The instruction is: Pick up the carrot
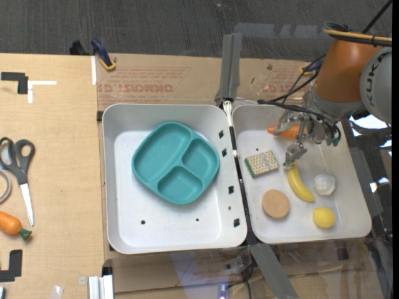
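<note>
A: Where is the carrot (pixel 282 129) being seen?

B: It is being seen in the right bin (pixel 349 167), near the far wall, partly hidden by the gripper (pixel 293 154), which is being held just in front of it.

A: Is anything being gripped?

B: Nothing is being seen between the fingers, and how far they are being opened cannot be told.

A: What else is being kept in that bin?

B: A patterned sponge (pixel 262 163), a banana (pixel 300 185), a round biscuit (pixel 275 204), a lemon (pixel 323 217) and a small white object (pixel 324 184).

A: And the left bin (pixel 118 185)?

B: A teal divided plate (pixel 176 162) is being held there. On the bench, scissors (pixel 19 173) and a second carrot (pixel 11 224) are lying.
</note>
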`<act>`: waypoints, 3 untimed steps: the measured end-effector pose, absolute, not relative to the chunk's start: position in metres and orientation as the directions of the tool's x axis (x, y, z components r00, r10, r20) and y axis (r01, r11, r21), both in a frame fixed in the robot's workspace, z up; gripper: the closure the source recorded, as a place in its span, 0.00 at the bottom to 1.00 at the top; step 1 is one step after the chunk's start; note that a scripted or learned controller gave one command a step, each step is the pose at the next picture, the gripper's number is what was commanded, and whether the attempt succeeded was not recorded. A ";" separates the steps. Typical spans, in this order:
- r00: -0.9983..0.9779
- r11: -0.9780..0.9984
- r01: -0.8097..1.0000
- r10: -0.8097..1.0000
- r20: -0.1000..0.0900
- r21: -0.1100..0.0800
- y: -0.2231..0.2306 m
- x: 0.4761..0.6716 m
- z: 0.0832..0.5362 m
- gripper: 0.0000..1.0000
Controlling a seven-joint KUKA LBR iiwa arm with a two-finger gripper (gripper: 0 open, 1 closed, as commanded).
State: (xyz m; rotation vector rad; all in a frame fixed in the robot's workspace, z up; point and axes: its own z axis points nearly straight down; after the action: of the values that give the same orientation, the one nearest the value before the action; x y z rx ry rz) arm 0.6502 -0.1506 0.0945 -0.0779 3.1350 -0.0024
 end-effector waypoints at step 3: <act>-0.899 0.899 0.437 0.437 -0.008 0.001 -0.207 0.652 0.196 0.00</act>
State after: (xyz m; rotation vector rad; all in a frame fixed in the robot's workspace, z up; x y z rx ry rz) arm 0.6524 -0.2073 0.1964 0.7029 3.0533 -0.0016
